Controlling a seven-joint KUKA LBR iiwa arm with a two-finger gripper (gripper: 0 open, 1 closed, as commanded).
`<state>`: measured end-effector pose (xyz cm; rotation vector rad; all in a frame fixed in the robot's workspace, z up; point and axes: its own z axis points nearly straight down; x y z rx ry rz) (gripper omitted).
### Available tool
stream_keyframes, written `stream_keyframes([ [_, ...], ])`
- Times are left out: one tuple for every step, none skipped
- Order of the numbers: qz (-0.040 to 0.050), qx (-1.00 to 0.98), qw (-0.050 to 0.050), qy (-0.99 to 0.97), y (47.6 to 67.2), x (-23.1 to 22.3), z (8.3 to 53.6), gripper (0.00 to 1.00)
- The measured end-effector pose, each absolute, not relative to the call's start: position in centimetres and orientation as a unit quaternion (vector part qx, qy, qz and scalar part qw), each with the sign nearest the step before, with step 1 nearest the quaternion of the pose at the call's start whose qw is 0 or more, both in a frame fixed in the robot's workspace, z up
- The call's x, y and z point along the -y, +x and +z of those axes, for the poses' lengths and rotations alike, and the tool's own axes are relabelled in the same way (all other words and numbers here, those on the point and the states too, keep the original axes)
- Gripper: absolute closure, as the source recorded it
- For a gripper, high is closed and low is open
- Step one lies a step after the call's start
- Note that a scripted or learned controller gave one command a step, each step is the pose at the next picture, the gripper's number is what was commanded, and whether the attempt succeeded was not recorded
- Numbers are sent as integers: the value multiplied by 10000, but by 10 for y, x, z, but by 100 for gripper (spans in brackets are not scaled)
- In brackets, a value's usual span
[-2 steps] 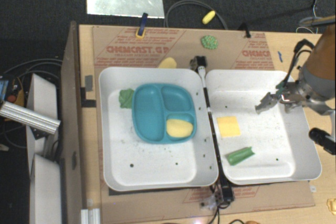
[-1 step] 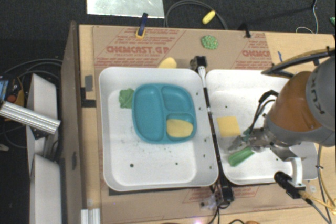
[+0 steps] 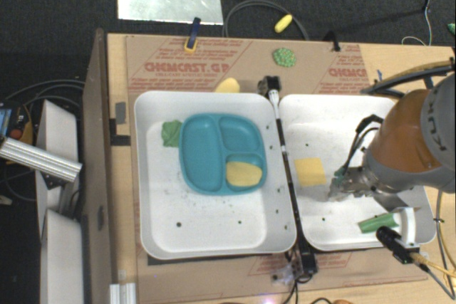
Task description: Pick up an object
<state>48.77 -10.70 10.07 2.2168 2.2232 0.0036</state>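
In the right bin (image 3: 335, 114) a pale yellow block (image 3: 310, 171) lies flat near the left wall. My gripper (image 3: 340, 186) hangs low over the bin floor just to the right of that block, close to its lower right corner; nothing shows between its tips. A green stick-shaped piece (image 3: 373, 223) lies at the front of the same bin, under the arm. The left bin (image 3: 206, 235) holds a teal divided plate (image 3: 206, 153) with a yellow lump (image 3: 244, 173) in its lower right compartment, and a green leaf-like piece (image 3: 171, 133) touches the plate's left rim.
The grey arm with its orange band (image 3: 410, 135) covers the right bin's right side. A black divider rail (image 3: 283, 153) runs between the bins. A yellow item (image 3: 228, 86) sits at the left bin's back edge, and a green knobbly ball (image 3: 285, 57) lies on the cardboard behind.
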Motion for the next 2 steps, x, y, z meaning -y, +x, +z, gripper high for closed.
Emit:
stream_keyframes([
  [19,-7084,42,7058,510,127,168,100],
  [18,-7103,16,7039,540,81,189,100],
])
